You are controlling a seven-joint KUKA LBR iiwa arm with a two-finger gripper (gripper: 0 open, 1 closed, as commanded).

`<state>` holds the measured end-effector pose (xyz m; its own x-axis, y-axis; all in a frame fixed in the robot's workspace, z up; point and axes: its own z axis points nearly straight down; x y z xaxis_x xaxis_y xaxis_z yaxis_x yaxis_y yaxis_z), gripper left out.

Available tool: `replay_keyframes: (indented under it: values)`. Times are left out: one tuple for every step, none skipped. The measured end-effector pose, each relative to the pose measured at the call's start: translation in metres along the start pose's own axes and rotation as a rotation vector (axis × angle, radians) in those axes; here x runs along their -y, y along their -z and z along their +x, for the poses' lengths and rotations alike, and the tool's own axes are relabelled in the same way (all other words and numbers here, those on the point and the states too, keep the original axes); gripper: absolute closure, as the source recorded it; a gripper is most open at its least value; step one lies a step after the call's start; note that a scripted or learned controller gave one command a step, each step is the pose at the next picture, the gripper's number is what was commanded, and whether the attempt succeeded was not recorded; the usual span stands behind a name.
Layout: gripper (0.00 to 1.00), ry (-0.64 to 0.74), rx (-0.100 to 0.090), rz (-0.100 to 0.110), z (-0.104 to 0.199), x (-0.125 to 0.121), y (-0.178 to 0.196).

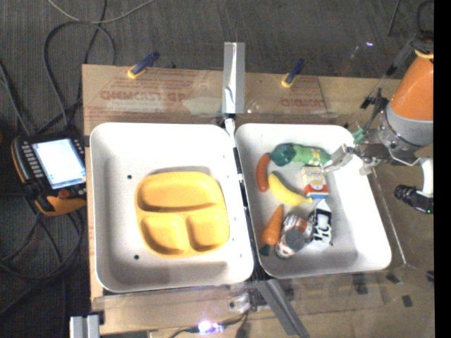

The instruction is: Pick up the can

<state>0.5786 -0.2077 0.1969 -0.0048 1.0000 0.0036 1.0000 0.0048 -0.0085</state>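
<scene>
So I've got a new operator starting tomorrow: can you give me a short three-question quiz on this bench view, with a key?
1. True or false: the yellow divided tray lies in the same bin as the can.
2. Which thing touches the can on its left side: A) the carrot, B) the green bottle, C) the sausage?
3. Fill in: the hand hangs over the ____ corner of the right bin, as the camera sees it.

Key: 1 false. 2 A. 3 upper right.
</scene>
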Motion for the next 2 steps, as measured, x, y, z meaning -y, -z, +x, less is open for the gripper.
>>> replay_keyframes:
  values:
    - [0.00, 0.067, -0.003, -0.009, -0.006, -0.057, -0.101]
    - [0.00, 0.033, 0.007, -0.011, 0.005, -0.067, -0.109]
